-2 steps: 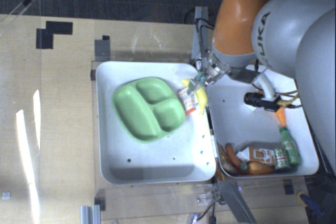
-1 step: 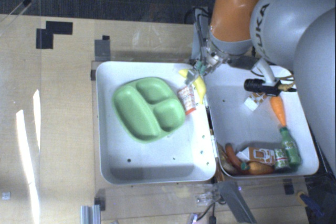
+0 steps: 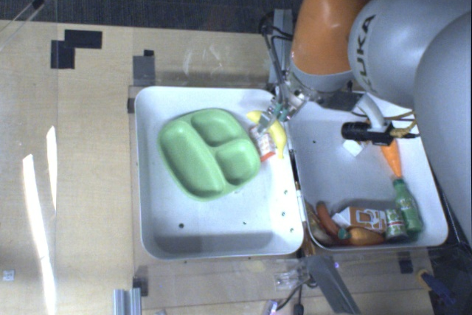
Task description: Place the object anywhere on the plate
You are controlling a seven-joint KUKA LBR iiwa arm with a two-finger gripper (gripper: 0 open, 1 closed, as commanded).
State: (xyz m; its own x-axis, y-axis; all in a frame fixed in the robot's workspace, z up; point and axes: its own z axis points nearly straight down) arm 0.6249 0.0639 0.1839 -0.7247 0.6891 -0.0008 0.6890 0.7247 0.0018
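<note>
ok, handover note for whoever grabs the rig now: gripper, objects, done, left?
Gripper: low at the left bin's right edge, beside the plate; grasp cannot be confirmed.
Green plate: in the left bin, nothing on it.
Small bottle and yellow item: by the plate's right rim, under the gripper.
Right bin: more items along the near edge.
Done: nothing placed. Left: get an object onto the plate.

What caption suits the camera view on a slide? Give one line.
KUKA arm's gripper hovers by the green plate in the left bin, beside a small bottle and yellow item.
</note>
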